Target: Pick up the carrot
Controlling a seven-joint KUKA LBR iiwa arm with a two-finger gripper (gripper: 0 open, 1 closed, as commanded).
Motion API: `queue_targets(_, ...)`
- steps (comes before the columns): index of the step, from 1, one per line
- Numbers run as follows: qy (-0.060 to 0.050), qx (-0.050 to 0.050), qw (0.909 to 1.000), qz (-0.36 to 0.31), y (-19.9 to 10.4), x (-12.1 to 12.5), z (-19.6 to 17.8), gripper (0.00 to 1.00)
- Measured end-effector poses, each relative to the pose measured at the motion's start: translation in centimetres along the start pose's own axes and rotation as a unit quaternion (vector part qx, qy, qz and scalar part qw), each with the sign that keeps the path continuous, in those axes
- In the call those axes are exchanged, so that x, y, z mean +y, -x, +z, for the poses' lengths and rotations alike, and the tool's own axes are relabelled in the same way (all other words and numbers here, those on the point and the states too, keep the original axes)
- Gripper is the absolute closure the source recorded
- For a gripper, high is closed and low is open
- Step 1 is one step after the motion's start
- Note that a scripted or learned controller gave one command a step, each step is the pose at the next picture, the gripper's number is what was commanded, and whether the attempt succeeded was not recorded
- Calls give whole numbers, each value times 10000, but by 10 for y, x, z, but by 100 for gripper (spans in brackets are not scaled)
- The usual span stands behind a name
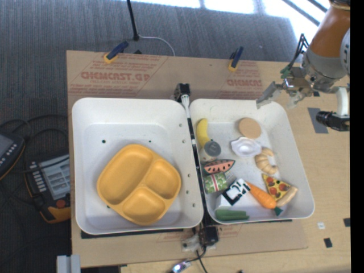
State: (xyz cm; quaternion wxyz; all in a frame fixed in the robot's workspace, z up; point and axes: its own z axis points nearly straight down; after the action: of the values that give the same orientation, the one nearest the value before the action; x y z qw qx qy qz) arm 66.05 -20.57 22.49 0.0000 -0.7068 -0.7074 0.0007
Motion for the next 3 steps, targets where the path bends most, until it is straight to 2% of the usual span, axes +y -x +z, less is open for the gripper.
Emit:
queue_targets(1, -31, 39, 9995, 321, 14, -92, 96, 0)
queue_targets(2, 82, -44, 9962, -863, -18, -166, 135, 0)
queue_targets(3, 86, -38, 9962, -861, -18, -165, 125, 100)
